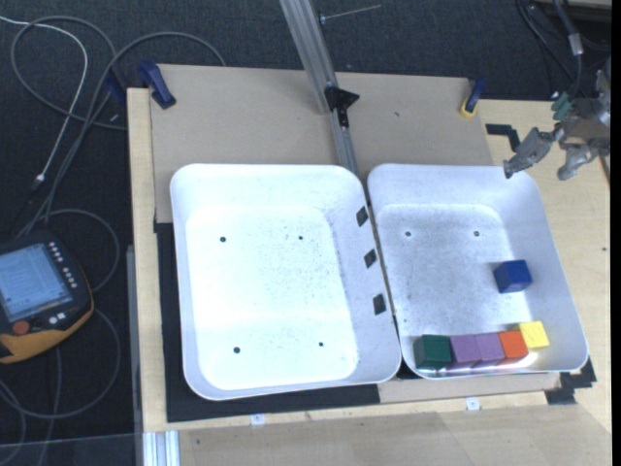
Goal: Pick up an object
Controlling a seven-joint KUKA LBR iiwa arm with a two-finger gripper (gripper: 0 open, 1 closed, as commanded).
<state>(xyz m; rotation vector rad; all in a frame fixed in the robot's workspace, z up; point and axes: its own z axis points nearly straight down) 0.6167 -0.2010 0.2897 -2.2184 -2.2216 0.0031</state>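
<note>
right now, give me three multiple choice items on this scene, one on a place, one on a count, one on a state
1. Where is the blue block?
A. left bin
B. right bin
C. on the bench outside the bins

2. How many blocks lie in the row along the right bin's near wall?
A. two
B. four
C. six

3. Where is the tool?
A. over the right bin's far right corner, holding nothing
B. lifting the blue block
C. down in the left bin

Key: 1 B, it sits alone on that bin's floor. 2 B, green, purple, orange, yellow. 3 A, nothing sits between its fingers.

Gripper (546, 158) at far right edge, fingers splayed (nothing between).
</note>
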